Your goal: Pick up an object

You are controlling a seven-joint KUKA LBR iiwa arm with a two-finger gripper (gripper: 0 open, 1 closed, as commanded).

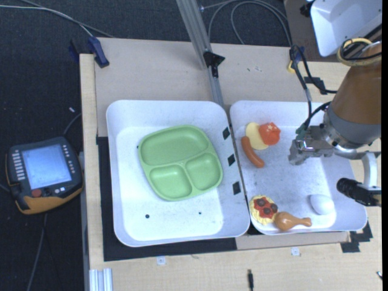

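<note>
Over the right bin (339, 111), claw (301, 152) grip indiscernible, arm (357, 108) cut off.

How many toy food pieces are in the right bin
5: hot dog, yellow and red piece, pizza slice, drumstick, white egg. The gripper may hide more.

Teach pendant (42, 173) left of bench (157, 62) — blue clamp (97, 51).
</note>
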